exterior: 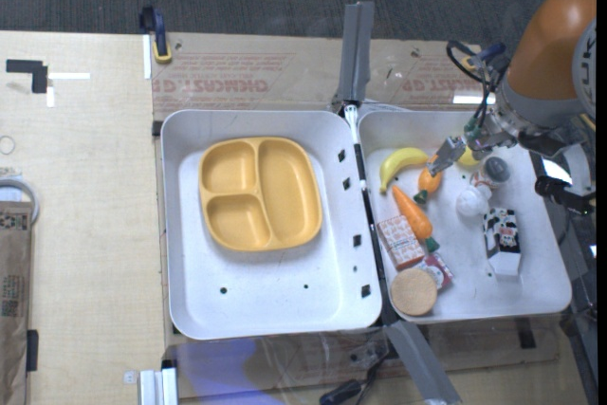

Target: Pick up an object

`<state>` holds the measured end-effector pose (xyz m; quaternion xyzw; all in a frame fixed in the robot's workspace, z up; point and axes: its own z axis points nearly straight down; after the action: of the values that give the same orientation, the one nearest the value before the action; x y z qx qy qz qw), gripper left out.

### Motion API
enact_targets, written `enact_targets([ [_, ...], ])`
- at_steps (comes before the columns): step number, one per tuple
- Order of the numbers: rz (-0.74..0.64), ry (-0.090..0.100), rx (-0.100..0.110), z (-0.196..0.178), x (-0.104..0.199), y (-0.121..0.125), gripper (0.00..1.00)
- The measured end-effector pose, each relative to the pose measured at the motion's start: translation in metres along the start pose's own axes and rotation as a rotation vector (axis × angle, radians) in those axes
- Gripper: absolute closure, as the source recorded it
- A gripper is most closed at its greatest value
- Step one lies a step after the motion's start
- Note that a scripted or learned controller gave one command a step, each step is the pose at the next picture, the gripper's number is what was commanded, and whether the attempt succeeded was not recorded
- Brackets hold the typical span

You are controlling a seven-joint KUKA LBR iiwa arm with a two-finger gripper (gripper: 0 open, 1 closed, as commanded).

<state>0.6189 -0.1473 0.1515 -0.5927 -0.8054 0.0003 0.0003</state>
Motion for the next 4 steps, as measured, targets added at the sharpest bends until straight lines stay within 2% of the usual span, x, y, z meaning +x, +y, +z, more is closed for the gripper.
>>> enact_targets([
  [1,-0.207,-0.001,-0.002,0.059,0.026,0.042,0.0],
  [2,-0.348,0.0,-0.002,0.06,0.042,-0.017,0.0],
  [3,-0.473,-0.001,-0.002,-0.04,0.093,-0.053,0.0],
  [4,-0.69,-0.006,-0.007,0.056,0.07,-0.092,0.0],
])
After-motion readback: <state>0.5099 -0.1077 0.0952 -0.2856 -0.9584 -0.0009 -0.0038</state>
